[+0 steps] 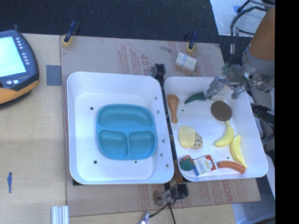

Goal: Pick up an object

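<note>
White plastic bins sit side by side on my bench as the gripper (223, 84) hangs low over the far corner of the right bin (259, 158), close above a small patterned block (220, 93) that lies partly under its hardware. I cannot tell from this slanted overhead view whether the gripper is spread or closed, and nothing can be seen held in it, so I count nothing as picked.

The right bin holds the candidates, scattered loosely, which I take to be deliberate, so that each can be approached alone: a green pepper (195, 97) just left of the gripper, a brown disc (221, 110) just below it, a wooden-coloured drumstick (173, 106) near the dividing wall, a pale cheese-like slab (188, 136), two bananas (231, 141) lying almost touching, a sausage (230, 166) along the near wall and a red-and-white packet (203, 164).

The left bin (79, 125) carries a blue divided plate (126, 130) (nothing lies on it). A second patterned block (186, 61) rests outside both bins on the cardboard. My guess is the block beneath the arm is the target; its nearness to the bin's wall and the pepper may crowd the grasp.
</note>
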Action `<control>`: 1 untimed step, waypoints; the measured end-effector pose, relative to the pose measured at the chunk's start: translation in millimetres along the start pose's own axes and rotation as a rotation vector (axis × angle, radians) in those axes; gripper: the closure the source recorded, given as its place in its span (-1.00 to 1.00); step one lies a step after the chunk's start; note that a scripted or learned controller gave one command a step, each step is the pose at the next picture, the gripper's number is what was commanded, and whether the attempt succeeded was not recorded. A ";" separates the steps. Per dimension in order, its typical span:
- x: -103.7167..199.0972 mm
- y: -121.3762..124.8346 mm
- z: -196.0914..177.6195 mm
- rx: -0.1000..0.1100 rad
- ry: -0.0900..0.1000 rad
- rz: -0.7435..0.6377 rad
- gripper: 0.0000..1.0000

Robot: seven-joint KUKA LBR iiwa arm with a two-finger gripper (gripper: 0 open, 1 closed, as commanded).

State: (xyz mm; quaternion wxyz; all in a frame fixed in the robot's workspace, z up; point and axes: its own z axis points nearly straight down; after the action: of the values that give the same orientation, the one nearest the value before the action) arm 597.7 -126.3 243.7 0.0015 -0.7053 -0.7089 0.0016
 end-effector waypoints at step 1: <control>-64.2 31.9 102.1 0.002 -0.002 0.000 -1.00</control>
State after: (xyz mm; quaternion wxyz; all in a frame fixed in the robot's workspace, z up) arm 629.5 -190.3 141.5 0.0015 -0.7054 -0.7088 0.0031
